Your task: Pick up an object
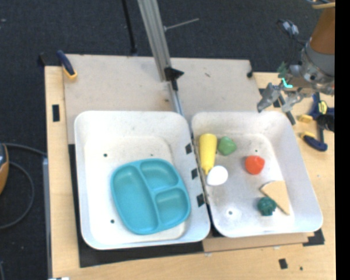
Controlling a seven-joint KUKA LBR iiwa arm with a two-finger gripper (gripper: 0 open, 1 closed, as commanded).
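Camera view: two-finger gripper (275,100) hangs with fingers spread apart at the right bin's (308,174) upper-right rim; small round red object (254,164) lies below-left, nearest.

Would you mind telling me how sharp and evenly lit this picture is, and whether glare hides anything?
In the camera view: soft overall, small items lack crisp edges; lighting even, shadows faint; the right bin looks bright but not washed out; the gripper is slightly blurred.
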